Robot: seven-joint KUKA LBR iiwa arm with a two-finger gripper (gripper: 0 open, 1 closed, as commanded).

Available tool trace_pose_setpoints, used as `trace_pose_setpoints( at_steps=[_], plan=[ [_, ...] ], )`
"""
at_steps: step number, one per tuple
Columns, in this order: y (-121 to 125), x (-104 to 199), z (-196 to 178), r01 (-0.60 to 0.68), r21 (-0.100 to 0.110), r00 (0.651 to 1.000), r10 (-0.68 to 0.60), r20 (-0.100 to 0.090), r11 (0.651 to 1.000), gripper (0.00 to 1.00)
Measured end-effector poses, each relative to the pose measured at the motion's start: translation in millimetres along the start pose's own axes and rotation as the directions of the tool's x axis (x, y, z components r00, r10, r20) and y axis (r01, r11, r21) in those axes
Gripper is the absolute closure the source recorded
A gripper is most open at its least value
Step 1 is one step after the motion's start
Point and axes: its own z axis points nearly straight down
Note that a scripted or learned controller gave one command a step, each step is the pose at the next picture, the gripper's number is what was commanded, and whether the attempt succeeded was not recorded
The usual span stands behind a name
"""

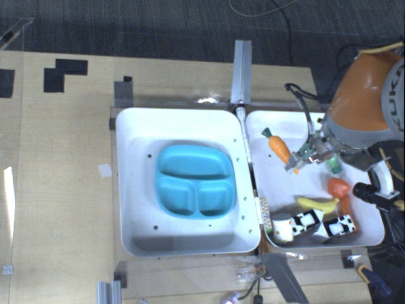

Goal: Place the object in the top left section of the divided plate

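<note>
Beside the jaws (pixel 302 158), state unclear, orange carrot (pixel 278 147), green top, tilted

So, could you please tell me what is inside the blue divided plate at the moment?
The blue divided plate in the left bin has nothing in its three sections. All three floors are in plain sight, with nothing covering them.

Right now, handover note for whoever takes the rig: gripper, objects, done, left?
Gripper: over the right bin, beside the toy carrot; finger state unreadable.
Carrot, banana, red piece and two cow toys lie in the right bin.
Blue divided plate sits in the left bin, nothing in its sections.
Done: nothing placed.
Left: grasp an object, carry it over, set it in the plate's top left section.
</note>
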Motion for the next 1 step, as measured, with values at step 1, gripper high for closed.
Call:
trace_pose_setpoints(
  at_steps=[1],
  plan=[
    [91.1,56.8,18.3,0.17,-0.001,0.986,-0.17,-0.001,0.986,1.0]
  ],
)
